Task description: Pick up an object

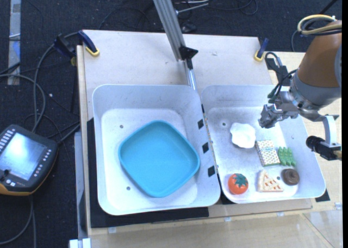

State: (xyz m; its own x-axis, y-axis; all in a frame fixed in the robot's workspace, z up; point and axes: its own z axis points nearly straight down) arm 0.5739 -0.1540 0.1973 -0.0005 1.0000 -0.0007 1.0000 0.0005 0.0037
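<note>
The arm (321, 67) is cut off by the right edge, so its upper links are not seen. The gripper (268, 117) is dark and small, and its fingertips cannot be made out. The pendant (24, 160) at the left is clipped by the left edge, and its screen is washed out by glare. The pole (168, 16) is cut by the top edge. The print on the box (267, 153) is too small to be read.
</note>
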